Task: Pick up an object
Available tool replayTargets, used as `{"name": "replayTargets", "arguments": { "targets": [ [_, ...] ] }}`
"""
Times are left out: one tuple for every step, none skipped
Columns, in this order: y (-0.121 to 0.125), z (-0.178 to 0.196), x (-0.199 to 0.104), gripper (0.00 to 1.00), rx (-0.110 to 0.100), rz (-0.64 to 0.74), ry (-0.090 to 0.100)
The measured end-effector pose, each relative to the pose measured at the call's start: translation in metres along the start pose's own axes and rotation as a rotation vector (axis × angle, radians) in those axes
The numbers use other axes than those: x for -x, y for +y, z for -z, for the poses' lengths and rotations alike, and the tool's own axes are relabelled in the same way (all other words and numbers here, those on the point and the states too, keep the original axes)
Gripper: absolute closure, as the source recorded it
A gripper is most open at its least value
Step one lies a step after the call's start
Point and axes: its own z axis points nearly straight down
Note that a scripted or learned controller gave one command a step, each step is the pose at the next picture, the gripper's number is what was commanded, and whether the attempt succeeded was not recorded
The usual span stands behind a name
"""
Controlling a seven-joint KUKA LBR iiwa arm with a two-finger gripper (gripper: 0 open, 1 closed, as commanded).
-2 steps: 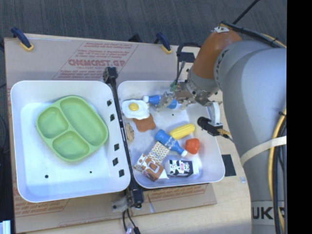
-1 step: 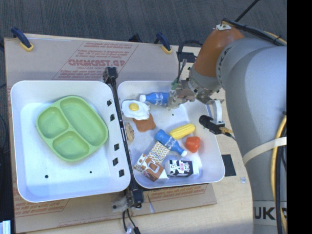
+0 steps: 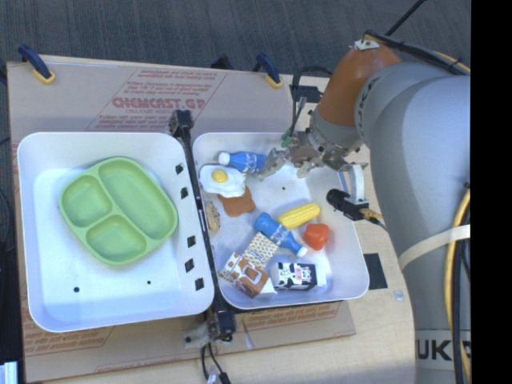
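Right bin (image 3: 352, 272): gripper (image 3: 282, 157) beside a blue-and-white bottle (image 3: 242, 161) lying flat.

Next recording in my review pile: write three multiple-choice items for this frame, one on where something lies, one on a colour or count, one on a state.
1. Where does the green divided plate lie?
A. in the left bin
B. in the right bin
C. on the cardboard outside the bins

2. What colour is the toy corn cob?
A. purple
B. yellow
C. white

3. How does the end effector stand?
A. low over the far part of the right bin
B. over the green plate
C. outside both bins, over the floor

Answers:
1. A: the plate rests inside the left bin, apart from the toys.
2. B: the cob is yellow, beside the red-orange piece.
3. A: it sits at the far end of the right bin, next to the blue and white bottle.
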Motion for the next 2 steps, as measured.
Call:
{"name": "replayTargets", "arguments": {
  "targets": [
    [-0.051,-0.010,0.015,0.00,0.009,-0.007,-0.002],
    [-0.046,-0.010,-0.057,0.00,0.007,-0.005,0.000]
  ]
}}
